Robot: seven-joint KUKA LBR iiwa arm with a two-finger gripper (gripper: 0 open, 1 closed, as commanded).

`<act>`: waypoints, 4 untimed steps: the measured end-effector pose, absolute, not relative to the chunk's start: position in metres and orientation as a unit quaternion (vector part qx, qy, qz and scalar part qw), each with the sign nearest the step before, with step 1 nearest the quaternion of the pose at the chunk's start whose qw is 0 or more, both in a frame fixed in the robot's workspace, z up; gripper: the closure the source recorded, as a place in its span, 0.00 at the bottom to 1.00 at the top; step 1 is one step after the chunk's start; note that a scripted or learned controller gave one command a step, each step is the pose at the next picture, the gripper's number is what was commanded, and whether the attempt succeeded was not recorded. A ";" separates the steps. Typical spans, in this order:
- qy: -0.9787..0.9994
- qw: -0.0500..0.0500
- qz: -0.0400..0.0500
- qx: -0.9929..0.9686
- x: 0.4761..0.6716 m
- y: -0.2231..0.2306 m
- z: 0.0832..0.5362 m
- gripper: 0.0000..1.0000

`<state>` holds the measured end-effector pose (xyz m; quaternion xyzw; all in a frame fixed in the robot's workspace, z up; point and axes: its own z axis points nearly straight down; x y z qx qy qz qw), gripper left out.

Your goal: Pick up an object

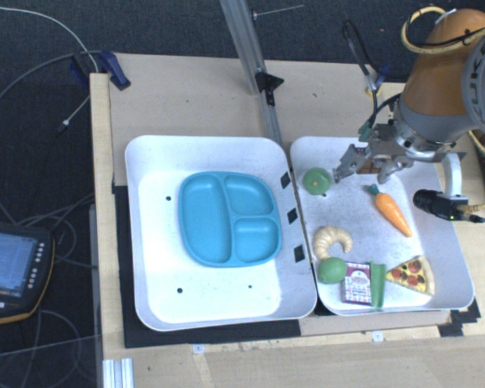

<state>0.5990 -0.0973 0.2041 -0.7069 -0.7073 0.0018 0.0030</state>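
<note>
From above the bench, the grey arm with its orange band reaches in over the right-hand shallow white bin (461,285), its two-finger gripper (364,165) hanging above the bin's upper part, the fingers spread and nothing between them. Just left of it lies a small round green toy fruit (315,181); just below and to its right, an orange plastic carrot with a green stub (392,211). Lower in the bin sit a pale toy croissant (332,238), a green ball-like fruit (332,270), a small red-and-white printed box (356,284) and a toy pizza slice (412,276). The left bin (145,289) carries a blue three-compartment plastic plate (229,218). Either near piece looks reachable; a clean pick would likely mean centring the spread fingers across the carrot's narrow width, or squarely over the round fruit, before descending and closing. The box's printing is too small to read.
</note>
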 end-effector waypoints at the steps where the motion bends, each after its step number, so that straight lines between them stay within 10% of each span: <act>1: -0.707 0.003 0.002 -0.707 0.602 -0.094 0.161 0.00; 2: -0.707 0.003 0.002 -0.707 0.599 -0.091 0.118 0.00; 3: -0.707 0.001 -0.001 -0.707 0.601 -0.091 0.132 1.00; 4: -0.708 -0.002 -0.002 -0.706 0.596 -0.083 0.183 1.00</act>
